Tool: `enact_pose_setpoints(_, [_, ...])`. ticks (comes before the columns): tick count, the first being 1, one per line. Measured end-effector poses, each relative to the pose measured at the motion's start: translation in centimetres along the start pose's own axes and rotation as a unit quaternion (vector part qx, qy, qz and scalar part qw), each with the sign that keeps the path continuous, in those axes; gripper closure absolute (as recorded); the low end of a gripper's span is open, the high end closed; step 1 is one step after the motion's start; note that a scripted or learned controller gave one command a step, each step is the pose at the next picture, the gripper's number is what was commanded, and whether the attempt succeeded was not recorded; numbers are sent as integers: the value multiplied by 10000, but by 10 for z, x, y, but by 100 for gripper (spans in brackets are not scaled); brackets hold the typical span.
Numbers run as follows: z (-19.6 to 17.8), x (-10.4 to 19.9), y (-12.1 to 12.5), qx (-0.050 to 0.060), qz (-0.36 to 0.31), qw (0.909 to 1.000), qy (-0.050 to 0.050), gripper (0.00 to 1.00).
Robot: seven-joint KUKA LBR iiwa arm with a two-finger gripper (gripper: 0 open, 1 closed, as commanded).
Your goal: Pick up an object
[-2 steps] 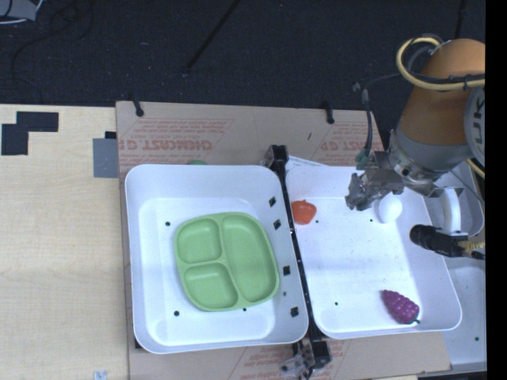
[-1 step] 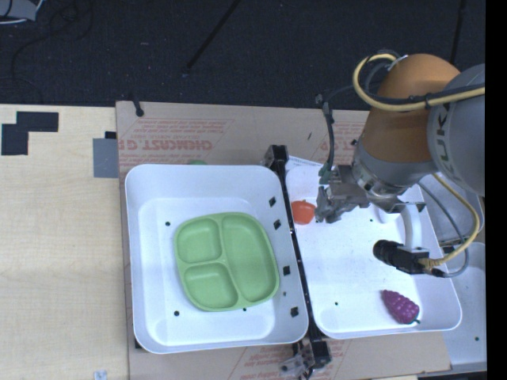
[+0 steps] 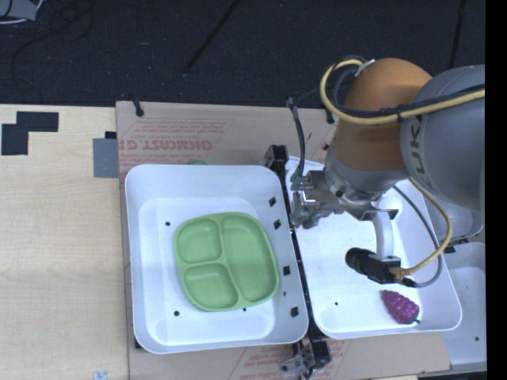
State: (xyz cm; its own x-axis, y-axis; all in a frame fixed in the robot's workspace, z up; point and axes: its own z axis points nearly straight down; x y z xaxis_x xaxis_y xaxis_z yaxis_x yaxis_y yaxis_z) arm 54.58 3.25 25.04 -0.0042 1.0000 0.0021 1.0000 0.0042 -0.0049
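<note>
A green divided plate (image 3: 226, 260) lies flat in the middle of the left bin (image 3: 150, 204). A small purple, bumpy object (image 3: 401, 306) rests in the near right corner of the right bin (image 3: 341, 315). My gripper (image 3: 306, 204) hangs over the left edge of the right bin, close to the wall between the two bins. It is well apart from the purple object and just right of the plate. The grey and orange arm above covers the back of the right bin.
The raised rims where the two bins meet (image 3: 291, 244) run right under the gripper. Cardboard (image 3: 198, 137) lies beneath the bins, with the wooden bench (image 3: 55, 252) to the left.
</note>
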Motion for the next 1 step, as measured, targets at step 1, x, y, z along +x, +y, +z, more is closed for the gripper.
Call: enact_pose_setpoints(1, [14,57,-5,8,4,10000,-7,100])
